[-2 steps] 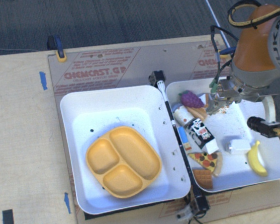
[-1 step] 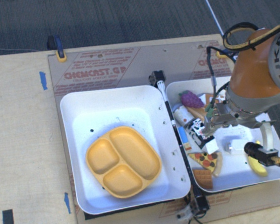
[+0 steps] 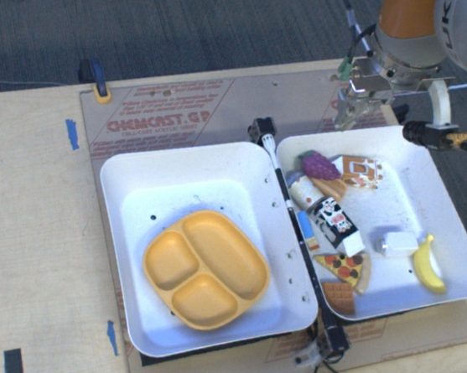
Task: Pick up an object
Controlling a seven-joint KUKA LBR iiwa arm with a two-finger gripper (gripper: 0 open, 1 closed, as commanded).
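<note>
The objects to be picked are gathered in the right bin (image 3: 453, 222), mostly along its left wall: a purple lumpy piece (image 3: 318, 163), a small white bottle (image 3: 303, 190), a black-and-white carton (image 3: 335, 220), a flat pizza slice (image 3: 345, 266) and a waffle-textured piece (image 3: 338, 297) that is partly hidden by the rim. A curved yellow banana (image 3: 427, 264) lies at the lower right beside a small white block (image 3: 397, 242), which is hard to make out against the white floor. The left bin (image 3: 130, 236) carries a glossy yellow three-compartment tray (image 3: 205, 268). The claw (image 3: 356, 100) is seen at the upper right, above the table (image 3: 38, 247) just past the right bin's far rim, well apart from the objects; whether it is open cannot be told. The arm is cut off by the frame's top edge.
</note>
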